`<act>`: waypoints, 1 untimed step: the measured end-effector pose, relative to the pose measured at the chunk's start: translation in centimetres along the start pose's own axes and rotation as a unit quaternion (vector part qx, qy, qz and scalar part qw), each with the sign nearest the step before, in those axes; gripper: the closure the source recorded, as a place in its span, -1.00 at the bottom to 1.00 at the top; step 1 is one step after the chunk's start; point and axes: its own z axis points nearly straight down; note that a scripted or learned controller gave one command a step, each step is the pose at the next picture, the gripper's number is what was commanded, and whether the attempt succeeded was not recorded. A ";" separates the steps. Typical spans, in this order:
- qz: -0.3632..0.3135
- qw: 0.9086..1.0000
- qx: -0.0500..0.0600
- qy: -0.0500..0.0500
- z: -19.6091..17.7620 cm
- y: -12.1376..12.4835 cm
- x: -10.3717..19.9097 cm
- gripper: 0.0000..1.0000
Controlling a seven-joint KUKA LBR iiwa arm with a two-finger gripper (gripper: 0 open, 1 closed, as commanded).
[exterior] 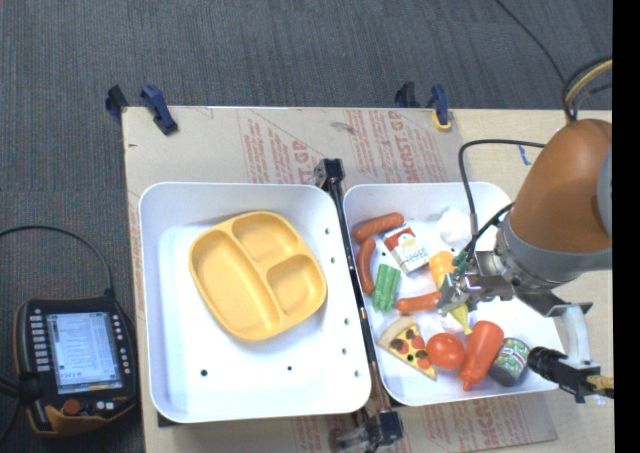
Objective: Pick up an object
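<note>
Claw (456,293) down in the right bin (500,396) among the toy food, beside the pizza slice (410,343) and tomato (445,350); its grip, cannot tell.

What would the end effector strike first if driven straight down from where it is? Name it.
Likely the yellow toy directly under the end effector, beside the orange carrot in the right bin. Depth is unclear from this slanted view.
</note>
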 end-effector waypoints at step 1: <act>-0.001 1.000 0.002 0.000 -0.8 0.1 0.0 1.00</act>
